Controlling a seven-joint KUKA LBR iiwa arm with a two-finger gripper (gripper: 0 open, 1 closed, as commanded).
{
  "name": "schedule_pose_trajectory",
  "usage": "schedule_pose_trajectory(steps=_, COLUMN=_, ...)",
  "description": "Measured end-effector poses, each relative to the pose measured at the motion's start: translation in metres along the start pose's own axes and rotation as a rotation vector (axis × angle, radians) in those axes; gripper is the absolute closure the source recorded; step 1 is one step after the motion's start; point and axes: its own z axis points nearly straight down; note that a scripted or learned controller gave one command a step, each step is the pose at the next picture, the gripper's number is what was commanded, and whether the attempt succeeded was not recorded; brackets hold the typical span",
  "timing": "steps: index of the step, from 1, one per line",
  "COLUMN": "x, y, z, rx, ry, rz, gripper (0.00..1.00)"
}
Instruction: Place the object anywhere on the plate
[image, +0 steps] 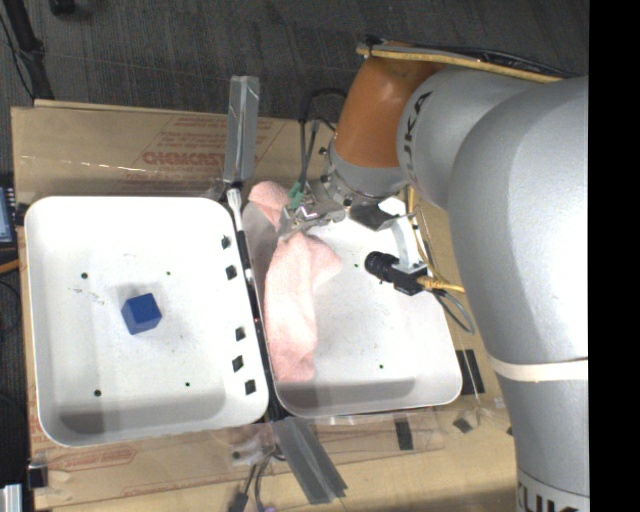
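Observation:
A pink cloth (293, 300) lies in a long strip down the left side of the right bin (400, 340). Its upper end is bunched and raised at the bin's far left corner. My gripper (303, 212) sits right on that bunched end, with its fingers pinched on the fabric. A fold of the cloth pokes out behind the gripper toward the bin's rim. The grey arm with its orange band (375, 110) covers the bin's right side. A small blue cube (142, 312) rests in the left bin (120, 400), far from the gripper.
A black cable plug (392, 270) hangs from the wrist over the right bin's floor. A grey bar (240, 130) stands behind the divider between the bins. Brown cardboard (120, 150) lies under and behind the bins.

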Motion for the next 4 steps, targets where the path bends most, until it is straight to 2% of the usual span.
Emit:
schedule_pose_trajectory(steps=1, x=0.001, y=0.0, z=-0.04, rx=-0.001, ry=0.0, rz=-0.008, gripper=1.0)
schedule_pose_trajectory(steps=4, x=0.136, y=-0.068, z=-0.027, rx=0.001, ry=0.0, rz=-1.222, gripper=1.0)
